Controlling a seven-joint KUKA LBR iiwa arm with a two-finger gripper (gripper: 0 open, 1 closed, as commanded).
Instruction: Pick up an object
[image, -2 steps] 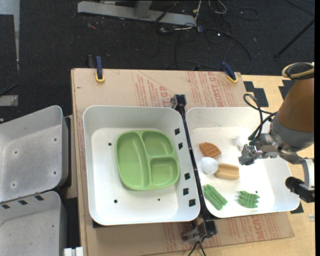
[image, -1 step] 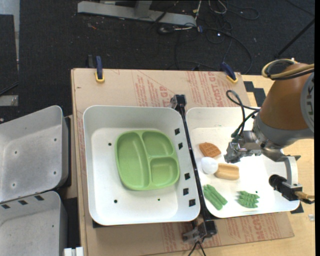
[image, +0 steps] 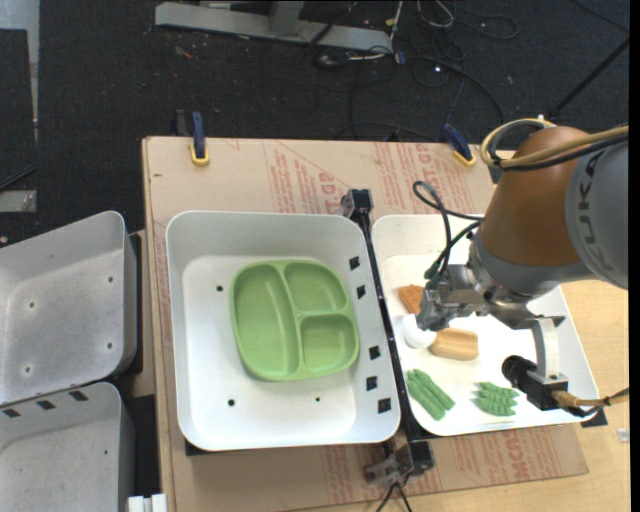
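The tan bread roll lay lengthwise left-to-right, just right of the gripper; its grip state was unclear.

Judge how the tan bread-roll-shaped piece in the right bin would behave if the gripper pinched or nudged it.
The tan piece looks smooth and rounded, so it may slip from a pinch. It lies flat on its long side, so tipping seems unlikely; a nudge would probably slide it across the right bin. It is likely a light toy food.

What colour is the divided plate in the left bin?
Light green, seen clearly in the camera view: the divided plate lies in the left bin.
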